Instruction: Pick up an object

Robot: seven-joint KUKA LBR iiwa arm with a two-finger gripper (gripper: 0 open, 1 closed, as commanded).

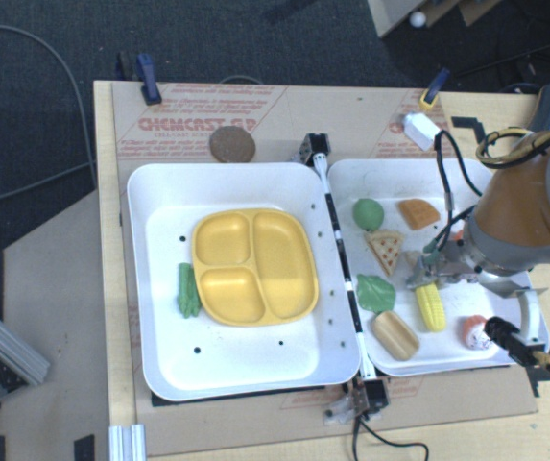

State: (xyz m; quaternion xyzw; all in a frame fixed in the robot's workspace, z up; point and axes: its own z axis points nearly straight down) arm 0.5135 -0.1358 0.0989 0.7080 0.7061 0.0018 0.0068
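Observation:
The right bin (466, 173) holds several toy foods: a green ball (369, 213), an orange piece (417, 213), a tan wedge (385, 251), a green leaf (375, 293), a yellow corn cob (430, 307), a tan bun (395, 335) and a small red and white item (476, 332). My gripper (431, 269) hangs low over the middle of this bin, just above the top end of the corn cob and right of the tan wedge. The wrist and orange band hide the bin's right side.
The left bin (159, 209) holds a yellow divided plate (253, 264) with a green pea pod (189, 289) beside its left edge. A brown disc (231, 145) lies on the bench behind that bin. Black cables loop above the arm.

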